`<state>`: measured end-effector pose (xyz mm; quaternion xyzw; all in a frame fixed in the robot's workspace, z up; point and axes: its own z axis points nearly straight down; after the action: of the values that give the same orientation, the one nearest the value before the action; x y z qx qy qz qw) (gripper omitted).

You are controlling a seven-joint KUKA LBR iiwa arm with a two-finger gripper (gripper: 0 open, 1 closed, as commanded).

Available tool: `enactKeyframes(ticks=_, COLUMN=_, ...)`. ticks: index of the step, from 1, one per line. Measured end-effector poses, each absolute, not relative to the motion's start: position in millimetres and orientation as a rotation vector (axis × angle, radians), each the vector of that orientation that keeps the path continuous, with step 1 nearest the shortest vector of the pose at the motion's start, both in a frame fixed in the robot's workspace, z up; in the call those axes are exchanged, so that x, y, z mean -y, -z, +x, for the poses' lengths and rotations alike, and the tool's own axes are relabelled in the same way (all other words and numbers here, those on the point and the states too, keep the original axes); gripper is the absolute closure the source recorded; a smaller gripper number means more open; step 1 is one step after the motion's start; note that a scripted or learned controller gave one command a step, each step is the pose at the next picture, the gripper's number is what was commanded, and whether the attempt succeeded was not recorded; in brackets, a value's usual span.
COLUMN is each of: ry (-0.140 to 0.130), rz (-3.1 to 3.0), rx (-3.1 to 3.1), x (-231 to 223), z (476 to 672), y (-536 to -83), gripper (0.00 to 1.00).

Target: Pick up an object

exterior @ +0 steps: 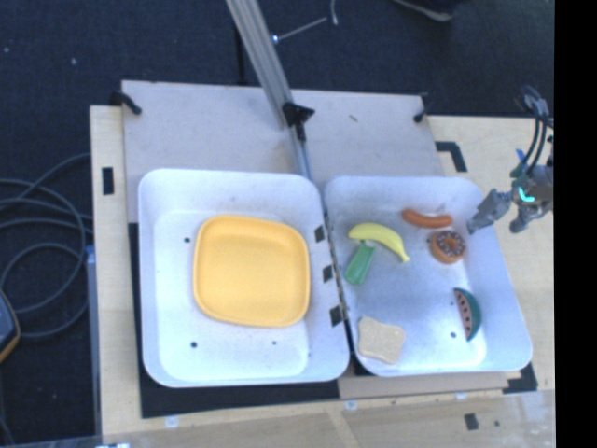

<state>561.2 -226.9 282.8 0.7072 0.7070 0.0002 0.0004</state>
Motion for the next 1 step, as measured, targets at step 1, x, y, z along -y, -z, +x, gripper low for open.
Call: enactKeyframes(ticks=1, ry=-0.001, rz=2.221, rx=-2.221, x=226.9, z=561.2, y=-282.8, gripper=0.00)
